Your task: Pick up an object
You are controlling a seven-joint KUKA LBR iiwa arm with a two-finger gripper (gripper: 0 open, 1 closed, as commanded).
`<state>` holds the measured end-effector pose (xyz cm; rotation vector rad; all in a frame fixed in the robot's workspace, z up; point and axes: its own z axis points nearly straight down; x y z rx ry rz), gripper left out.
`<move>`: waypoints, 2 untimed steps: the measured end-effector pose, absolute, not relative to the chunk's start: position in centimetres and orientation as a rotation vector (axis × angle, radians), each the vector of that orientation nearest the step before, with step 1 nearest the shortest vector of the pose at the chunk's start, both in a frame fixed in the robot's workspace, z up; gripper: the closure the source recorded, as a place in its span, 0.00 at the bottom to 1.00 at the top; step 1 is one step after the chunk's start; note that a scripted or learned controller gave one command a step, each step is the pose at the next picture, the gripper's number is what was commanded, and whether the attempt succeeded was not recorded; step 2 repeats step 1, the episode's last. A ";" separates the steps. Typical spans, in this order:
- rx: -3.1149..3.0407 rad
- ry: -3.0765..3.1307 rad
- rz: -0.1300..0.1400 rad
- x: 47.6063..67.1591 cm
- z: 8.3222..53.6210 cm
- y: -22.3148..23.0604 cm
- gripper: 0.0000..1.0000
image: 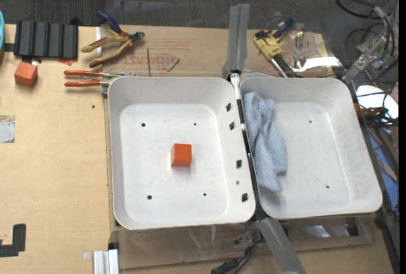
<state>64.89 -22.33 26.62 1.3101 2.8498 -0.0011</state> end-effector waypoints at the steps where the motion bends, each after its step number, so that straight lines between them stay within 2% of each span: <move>1: 1.233 2.889 -0.001 62.0 23.9 -21.6 1.00; 2: 1.233 2.889 -0.001 62.0 23.9 -21.6 1.00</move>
